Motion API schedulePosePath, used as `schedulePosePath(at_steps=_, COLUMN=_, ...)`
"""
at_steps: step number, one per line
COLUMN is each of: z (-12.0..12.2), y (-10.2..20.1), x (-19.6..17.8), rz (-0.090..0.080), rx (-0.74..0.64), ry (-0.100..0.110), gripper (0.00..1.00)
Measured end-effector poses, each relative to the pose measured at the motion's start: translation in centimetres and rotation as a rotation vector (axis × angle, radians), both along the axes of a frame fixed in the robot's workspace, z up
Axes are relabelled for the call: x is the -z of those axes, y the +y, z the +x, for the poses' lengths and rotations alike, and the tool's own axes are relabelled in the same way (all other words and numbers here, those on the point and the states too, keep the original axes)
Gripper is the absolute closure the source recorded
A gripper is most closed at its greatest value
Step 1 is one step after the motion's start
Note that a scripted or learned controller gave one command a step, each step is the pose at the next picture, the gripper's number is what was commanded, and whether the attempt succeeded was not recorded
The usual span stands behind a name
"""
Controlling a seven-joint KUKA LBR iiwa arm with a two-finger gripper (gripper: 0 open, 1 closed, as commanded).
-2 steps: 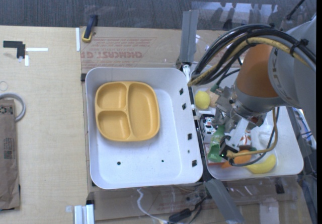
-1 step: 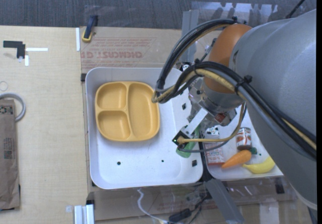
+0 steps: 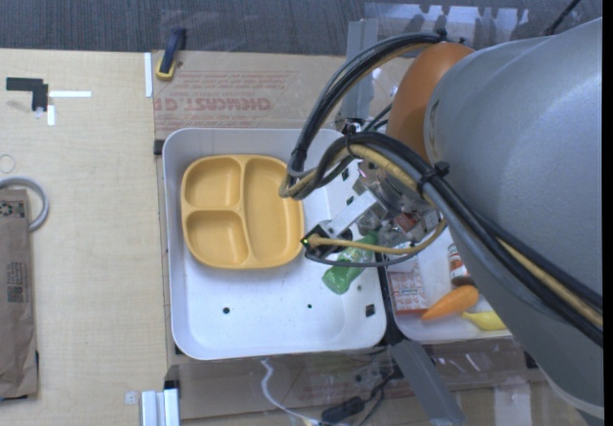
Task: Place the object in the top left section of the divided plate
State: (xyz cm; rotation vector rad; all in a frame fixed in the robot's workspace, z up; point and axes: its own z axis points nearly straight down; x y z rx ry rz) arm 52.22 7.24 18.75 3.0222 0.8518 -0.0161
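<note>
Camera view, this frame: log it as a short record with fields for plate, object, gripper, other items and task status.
plate: yellow divided plate, in the left bin, all three sections bare
object: green item on the bin floor just right of the plate, under the gripper
gripper: gripper low over the green item; grasp hidden by cables
other items: orange carrot-like piece and yellow piece in the right bin
task status: not yet placed

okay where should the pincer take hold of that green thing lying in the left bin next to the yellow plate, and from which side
Probably across the narrow middle of the green object, coming straight down from above. It lies flat and slanted on the white bin floor, just off the divided plate. Its upper end is hidden under the wrist cables, so the lower end is easier to reach.
</note>
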Motion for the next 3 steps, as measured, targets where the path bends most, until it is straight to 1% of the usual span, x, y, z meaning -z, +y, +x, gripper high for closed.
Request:
schedulePosePath(at_steps=1, z=2.9, y=8.6, x=9.5, rz=0.000, rx=-0.011, ry=-0.003, gripper=1.00)
schedulePosePath(at_steps=2, z=-2.1, y=4.2, x=10.0, rz=0.002, rx=-0.070, ry=0.000, gripper=1.00)
schedulePosePath(at_steps=3, z=-4.5, y=9.7, x=3.4, rz=-0.001, rx=0.035, ry=-0.001, gripper=1.00)
